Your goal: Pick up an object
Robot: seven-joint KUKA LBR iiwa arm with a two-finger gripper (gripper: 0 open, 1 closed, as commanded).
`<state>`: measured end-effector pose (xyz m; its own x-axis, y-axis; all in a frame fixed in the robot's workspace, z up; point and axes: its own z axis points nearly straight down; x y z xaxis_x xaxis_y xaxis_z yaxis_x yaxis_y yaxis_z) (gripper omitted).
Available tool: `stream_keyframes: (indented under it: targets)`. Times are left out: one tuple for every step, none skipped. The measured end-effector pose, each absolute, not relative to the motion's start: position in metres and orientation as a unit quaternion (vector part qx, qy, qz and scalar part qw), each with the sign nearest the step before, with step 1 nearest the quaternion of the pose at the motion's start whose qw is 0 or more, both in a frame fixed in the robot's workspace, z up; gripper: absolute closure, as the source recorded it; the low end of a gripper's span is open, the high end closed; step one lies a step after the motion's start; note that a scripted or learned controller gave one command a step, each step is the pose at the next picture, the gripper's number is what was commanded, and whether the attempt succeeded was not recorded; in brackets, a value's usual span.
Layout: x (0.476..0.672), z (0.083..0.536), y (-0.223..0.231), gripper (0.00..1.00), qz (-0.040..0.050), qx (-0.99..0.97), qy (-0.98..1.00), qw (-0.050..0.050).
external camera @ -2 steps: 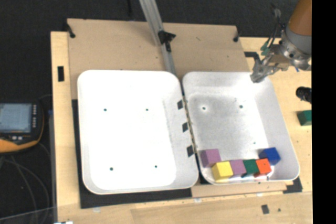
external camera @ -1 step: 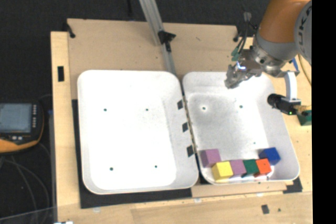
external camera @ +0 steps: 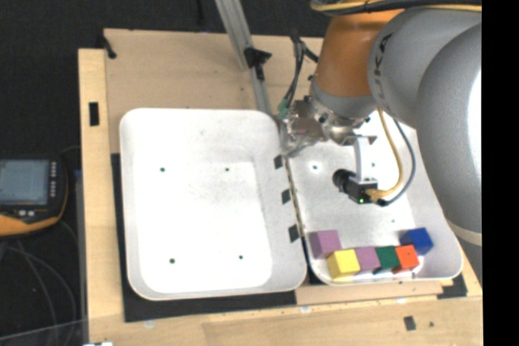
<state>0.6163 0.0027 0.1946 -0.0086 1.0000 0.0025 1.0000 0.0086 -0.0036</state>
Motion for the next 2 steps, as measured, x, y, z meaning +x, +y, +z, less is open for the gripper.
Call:
stream_keyframes:
  targets:
    - [0.594, 0.197, 0.065, 1.0, -0.0002, -0.704, -0.71, 0.001]
    - [0.594, 0.231, 0.092, 1.0, -0.0017, -0.705, -0.709, -0.001]
